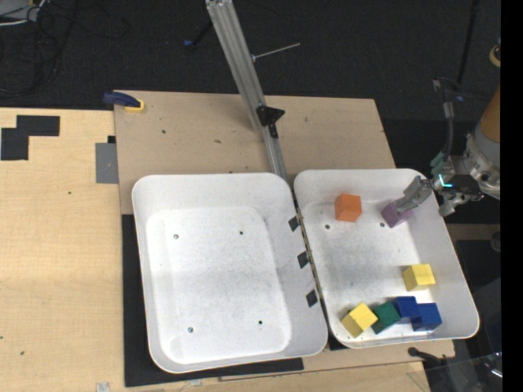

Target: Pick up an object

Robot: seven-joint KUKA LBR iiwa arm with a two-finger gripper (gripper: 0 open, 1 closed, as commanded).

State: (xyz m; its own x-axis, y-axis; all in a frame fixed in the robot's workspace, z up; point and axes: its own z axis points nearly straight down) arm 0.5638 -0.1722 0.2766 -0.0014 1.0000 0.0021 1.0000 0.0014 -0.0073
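My gripper (425,206) hangs over the back right corner of the right bin (372,260), with the arm coming in from the right. It stands open, and nothing sits between the fingers. A purple block (396,213) lies at the tip of the left finger (413,194), beside it rather than in the grip. An orange block (348,207) rests at the back of the same bin, left of the gripper. A yellow block (419,277) lies by the right wall. Along the front edge sit another yellow block (358,319), a green block (386,316) and a blue block (417,313).
The left bin (155,219) stands beside the right one, joined by black clips. A grey metal rail (245,72) slants down from the back to the bins' junction. The wooden bench spreads to the left, with a small blue and yellow item (124,100) on it.
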